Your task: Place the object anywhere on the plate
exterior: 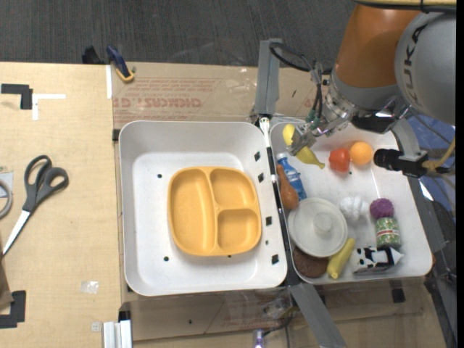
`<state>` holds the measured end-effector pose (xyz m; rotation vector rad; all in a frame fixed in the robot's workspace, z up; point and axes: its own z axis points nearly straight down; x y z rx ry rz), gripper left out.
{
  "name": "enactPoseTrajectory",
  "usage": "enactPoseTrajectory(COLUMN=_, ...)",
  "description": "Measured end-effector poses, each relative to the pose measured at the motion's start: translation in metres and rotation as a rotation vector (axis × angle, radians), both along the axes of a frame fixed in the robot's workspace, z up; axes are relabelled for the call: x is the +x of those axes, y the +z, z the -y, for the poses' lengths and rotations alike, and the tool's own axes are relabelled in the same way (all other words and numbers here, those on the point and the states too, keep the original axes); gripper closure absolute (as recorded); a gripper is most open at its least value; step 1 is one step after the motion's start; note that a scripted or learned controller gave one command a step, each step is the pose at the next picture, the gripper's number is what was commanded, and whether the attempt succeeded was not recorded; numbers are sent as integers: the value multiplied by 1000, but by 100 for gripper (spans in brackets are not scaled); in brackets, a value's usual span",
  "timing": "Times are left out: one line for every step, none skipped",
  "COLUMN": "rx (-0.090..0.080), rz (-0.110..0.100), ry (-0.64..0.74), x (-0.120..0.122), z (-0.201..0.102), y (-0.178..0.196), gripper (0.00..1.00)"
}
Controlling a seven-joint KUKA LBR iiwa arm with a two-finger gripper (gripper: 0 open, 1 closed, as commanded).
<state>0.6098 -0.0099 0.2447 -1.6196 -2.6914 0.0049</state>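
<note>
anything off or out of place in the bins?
Nothing spilled or damaged. The yellow plate sits flat in the left bin. The right bin is crowded, its toys jumbled together, with the gripper over its far left corner.

Bins: two, white (pixel 130 216) (pixel 413 259). Plate: one, yellow, three compartments (pixel 214 210). Scissors: one pair (pixel 32 191); bananas: two (pixel 309 155) (pixel 341 258).

Yellow-orange plate (pixel 214 210), 3 compartments, flat, upright, centred in left bin. Yellow banana-like object (pixel 310 156) tilted at right bin's upper left, beneath gripper (pixel 308 133).
</note>
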Motion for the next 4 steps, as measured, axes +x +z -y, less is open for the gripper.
enactPoseTrajectory(rx=1, rz=-2, ry=5, x=-83, z=-83, y=-54, gripper=100)
enactPoseTrajectory(rx=1, rz=-1, ry=4, x=-83, z=-83, y=-54, gripper=0)
enactPoseTrajectory(rx=1, rz=-1, ry=5, x=-83, z=-83, y=-54, gripper=0)
enactPoseTrajectory(rx=1, rz=-1, ry=5, x=-83, z=-83, y=-54, gripper=0)
